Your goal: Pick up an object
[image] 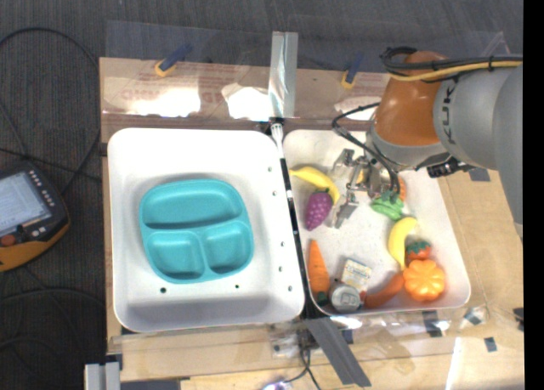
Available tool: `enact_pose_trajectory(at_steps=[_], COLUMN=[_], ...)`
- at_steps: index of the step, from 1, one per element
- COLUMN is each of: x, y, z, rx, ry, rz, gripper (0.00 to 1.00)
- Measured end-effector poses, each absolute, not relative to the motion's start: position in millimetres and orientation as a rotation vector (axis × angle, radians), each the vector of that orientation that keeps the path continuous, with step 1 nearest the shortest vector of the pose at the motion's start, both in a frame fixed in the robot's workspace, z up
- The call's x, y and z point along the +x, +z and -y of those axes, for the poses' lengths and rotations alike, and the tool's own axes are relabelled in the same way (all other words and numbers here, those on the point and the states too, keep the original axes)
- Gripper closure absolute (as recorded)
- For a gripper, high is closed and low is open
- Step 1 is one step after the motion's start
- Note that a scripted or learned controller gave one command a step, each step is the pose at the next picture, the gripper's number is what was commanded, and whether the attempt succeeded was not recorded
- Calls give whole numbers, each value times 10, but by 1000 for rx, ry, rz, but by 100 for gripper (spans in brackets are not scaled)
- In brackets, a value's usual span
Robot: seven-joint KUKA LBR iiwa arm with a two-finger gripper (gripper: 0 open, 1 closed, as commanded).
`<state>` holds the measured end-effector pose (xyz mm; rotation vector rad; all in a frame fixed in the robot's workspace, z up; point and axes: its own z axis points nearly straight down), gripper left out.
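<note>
The pincer (355,195) hung low in the right bin (455,248), its fingers spread with nothing between them. A purple grape bunch (318,208) lay just beside it at nine o'clock, a yellow banana (312,178) at ten, a green leafy piece (389,206) at three. Toward five o'clock sat a second banana (399,240) and an orange pumpkin (423,279) — with a carrot (316,268) at seven. The left bin (127,210) held a teal divided tray (196,228) on the tabletop (140,91).
</note>
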<state>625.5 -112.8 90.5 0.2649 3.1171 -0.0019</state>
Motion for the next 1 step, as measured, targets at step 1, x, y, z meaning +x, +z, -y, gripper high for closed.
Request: enact_pose_trajectory(at_steps=[1], x=[6616], y=[900], z=[1353], rx=[147], ry=[0], rz=[-3135], gripper=[0])
